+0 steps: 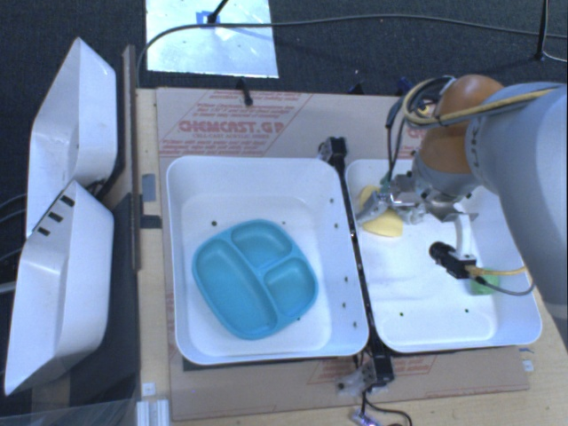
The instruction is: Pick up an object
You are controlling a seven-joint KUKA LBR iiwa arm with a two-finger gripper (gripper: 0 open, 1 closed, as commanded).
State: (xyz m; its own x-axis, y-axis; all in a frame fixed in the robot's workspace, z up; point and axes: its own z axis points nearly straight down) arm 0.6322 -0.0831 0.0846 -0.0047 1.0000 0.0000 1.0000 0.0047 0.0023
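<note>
Tool (380, 204) over one yellow object (383, 225); one blue tray (255, 277).

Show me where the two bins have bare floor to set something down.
Right white bin: front half bare, between its near rim and the green item. Crowded at the back, around the gripper and yellow object. Left white bin: blue divided plastic plate leaves only margins.

Divided plate (256, 277) in left bin (204, 180)
</note>
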